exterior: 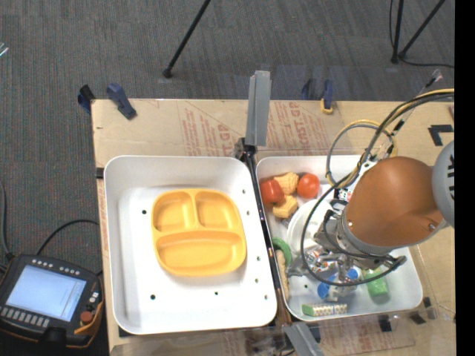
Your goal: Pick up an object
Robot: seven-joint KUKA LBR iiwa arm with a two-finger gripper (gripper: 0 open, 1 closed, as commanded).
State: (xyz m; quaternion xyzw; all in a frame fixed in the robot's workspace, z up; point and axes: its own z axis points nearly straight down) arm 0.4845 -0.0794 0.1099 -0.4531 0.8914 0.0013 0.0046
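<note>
Nearest the lens, the arm's orange band overhangs the right bin, with cables looping above it. The wrist hangs nearly plumb, a pose that suits a top-down grasp into the clutter. Beneath it the gripper sits low over the bin floor; whether it is spread or closed cannot be told, as the wrist hides it.

Candidate objects lie around it: a green block just to its right, a small blue piece and a pale ridged strip at the near wall, its long axis parallel to that wall. A slim green vegetable runs along the left wall, long axis near to far.

Farther back, two red tomatoes and a yellow toy crowd the far-left corner. The left bin bears a yellow divided tray, lying flat with its long compartment nearest.
</note>
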